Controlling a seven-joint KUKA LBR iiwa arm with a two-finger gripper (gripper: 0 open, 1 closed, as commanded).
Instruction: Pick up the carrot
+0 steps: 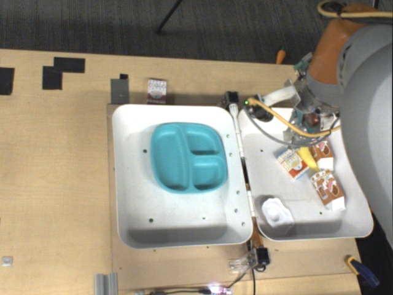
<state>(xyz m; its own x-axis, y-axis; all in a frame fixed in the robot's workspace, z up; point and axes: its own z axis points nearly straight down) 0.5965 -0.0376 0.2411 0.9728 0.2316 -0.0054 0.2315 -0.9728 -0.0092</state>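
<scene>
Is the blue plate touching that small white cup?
Apart. The camera view shows the teal divided plate in the left bin and the white cup in the right bin, with the bin walls between them.

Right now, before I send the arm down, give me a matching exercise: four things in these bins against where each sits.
Things:
1. teal divided plastic plate
2. small white plastic cup
3. brown-and-white flat packet
4. gripper

Places:
A. white right bin, lower-left corner in the view
B. over the right bin's upper part
C. middle of the white left bin
D. right bin, toward its right wall

Pairs: 1-C, 2-A, 3-D, 4-B
</scene>
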